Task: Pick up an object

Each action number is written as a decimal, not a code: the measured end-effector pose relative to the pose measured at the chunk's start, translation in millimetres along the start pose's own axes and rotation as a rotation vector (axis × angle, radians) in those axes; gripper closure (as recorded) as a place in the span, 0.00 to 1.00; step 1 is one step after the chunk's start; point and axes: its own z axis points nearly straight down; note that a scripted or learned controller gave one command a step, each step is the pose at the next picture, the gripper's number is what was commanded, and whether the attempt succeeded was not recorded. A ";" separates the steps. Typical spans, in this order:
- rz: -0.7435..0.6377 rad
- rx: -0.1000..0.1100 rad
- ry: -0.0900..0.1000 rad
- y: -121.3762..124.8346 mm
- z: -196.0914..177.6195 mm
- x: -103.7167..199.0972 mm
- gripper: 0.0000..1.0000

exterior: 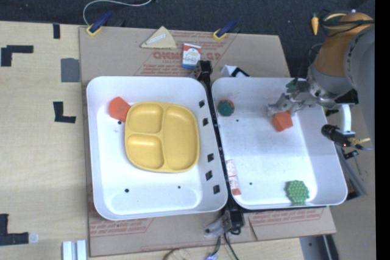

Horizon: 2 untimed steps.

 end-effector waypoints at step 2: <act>0.001 0.007 0.006 -23.2 -108.1 83.3 0.00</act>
